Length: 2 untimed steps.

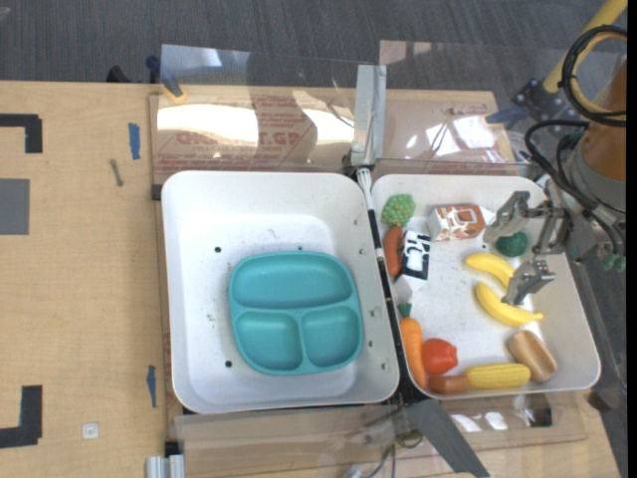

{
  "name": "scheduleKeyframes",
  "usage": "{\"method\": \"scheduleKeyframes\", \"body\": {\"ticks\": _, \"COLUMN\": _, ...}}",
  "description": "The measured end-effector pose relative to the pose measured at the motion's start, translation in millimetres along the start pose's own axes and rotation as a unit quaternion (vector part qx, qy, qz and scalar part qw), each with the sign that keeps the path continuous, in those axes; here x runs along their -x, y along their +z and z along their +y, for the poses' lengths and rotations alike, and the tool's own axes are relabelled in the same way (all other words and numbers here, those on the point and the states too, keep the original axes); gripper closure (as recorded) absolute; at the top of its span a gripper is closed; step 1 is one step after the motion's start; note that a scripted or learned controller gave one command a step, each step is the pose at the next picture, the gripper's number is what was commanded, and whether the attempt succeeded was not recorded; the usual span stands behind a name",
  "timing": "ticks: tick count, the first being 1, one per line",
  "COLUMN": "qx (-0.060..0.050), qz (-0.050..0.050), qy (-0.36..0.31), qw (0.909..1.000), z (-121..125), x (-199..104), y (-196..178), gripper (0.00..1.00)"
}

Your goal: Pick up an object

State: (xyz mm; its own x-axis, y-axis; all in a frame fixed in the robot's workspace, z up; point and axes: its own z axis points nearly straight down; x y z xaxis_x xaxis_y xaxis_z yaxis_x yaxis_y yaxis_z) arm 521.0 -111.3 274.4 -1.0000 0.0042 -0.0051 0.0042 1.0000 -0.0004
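End effector (pixel 525 254) over right bin (pixel 582 342), fingers apparently spread, above banana (pixel 505 309), gripping nothing.

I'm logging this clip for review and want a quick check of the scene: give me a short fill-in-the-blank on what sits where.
1. The teal divided tray lies in the ____ bin.
2. The tray has ____ compartments.
3. The hand hangs over the right bin, just above two ____ bananas.
4. The corn cob lies along the right bin's ____ edge, beside the hot dog bun.

Missing words: left; three; yellow; near
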Motion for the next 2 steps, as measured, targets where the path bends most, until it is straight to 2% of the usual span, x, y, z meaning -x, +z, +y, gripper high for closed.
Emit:
{"method": "scheduleKeyframes", "body": {"ticks": 1, "qx": 0.002, "qz": 0.003, "qy": -0.116, "qw": 0.9933, "z": -39, "x": 80, "y": 123, "gripper": 0.0}}
{"method": "scheduleKeyframes", "body": {"ticks": 2, "qx": 0.0, "qz": -0.002, "qy": -0.068, "qw": 0.9977, "z": -44, "x": 78, "y": 186, "gripper": 0.0}}
